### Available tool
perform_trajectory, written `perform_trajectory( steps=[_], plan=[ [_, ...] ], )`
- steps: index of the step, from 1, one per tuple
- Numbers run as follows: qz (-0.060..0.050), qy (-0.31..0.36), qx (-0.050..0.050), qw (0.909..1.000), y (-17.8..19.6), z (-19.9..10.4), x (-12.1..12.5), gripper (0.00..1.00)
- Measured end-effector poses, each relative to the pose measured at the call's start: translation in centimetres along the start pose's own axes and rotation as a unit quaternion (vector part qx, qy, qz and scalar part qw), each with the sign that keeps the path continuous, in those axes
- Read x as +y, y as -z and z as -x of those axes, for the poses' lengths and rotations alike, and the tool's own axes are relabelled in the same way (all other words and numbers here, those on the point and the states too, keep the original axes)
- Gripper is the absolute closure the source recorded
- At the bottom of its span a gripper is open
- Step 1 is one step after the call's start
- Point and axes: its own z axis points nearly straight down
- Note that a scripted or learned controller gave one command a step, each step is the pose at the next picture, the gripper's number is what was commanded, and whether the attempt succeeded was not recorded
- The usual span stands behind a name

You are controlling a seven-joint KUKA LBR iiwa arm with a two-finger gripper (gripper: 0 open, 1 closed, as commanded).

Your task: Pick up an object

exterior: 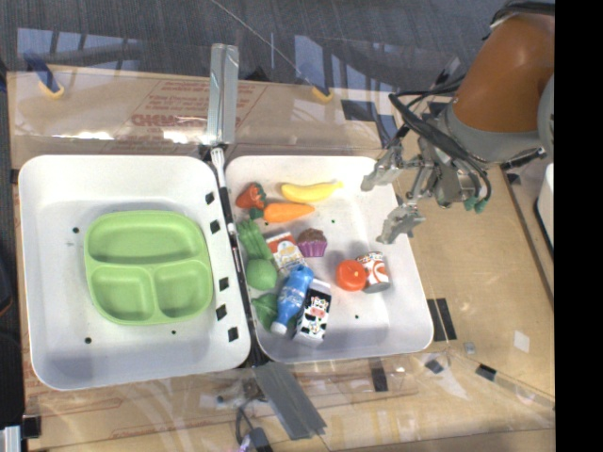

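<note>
The right bin holds several toy foods: a yellow banana, an orange carrot, a red strawberry, a purple cupcake, a blue bottle, a black-and-white carton and an orange-and-white can. Green vegetables lie along the bin's left wall. My gripper hangs above the bin's right edge, open, with nothing between its fingers. It is to the right of the banana and above the can.
The left bin holds a green divided plate. A metal divider post stands between the bins at the back. Cables hang from the arm's wrist over the bench to the right.
</note>
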Motion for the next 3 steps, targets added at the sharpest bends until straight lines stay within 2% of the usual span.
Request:
perform_trajectory(
  steps=[1,2,3],
  plan=[
    [0.000,-0.028,-0.001,0.9996,-17.0,-3.3,-0.8,0.00],
    [0.001,-0.082,-0.001,0.9967,-17.8,-7.6,5.2,0.00],
    [-0.003,-0.088,-0.002,0.9961,-17.7,-1.9,9.5,0.00]
  ],
)
